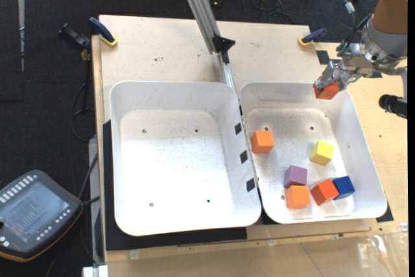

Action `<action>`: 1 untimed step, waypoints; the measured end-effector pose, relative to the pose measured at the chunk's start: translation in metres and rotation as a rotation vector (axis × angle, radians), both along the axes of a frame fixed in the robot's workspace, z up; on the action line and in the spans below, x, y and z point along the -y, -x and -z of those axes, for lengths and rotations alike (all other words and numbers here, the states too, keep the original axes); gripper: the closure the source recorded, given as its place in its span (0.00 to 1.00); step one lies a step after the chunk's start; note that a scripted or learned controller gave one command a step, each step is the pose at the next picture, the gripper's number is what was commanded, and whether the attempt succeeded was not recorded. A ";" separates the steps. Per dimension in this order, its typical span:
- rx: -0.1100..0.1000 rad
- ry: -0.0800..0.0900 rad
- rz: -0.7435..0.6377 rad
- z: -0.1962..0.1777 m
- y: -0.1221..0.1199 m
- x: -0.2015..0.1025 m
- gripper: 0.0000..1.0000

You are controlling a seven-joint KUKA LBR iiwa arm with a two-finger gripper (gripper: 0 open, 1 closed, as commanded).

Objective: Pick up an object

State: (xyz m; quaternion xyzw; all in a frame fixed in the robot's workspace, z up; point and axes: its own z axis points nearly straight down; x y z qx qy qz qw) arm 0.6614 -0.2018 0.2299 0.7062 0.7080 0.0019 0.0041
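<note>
Bench (168, 48) carries two white bins side by side. Left bin (130, 100) is on the far side from me; right bin (363, 139) is the one I'm over. My arm (395, 10) comes in from the right, pincer (332, 82) above the right bin's far right corner, raised off the floor. It's clamped on a red-orange block (327, 89), visible between my fingers. On the right bin's floor: orange cube (262, 141), yellow cube (321, 152), purple cube (296, 175), another orange cube (297, 196), red cube (324, 191) touching a blue cube (343, 186).
</note>
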 end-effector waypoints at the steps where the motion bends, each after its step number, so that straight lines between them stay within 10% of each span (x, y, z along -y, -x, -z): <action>1: -0.003 -0.001 0.000 -0.035 -0.001 0.000 1.00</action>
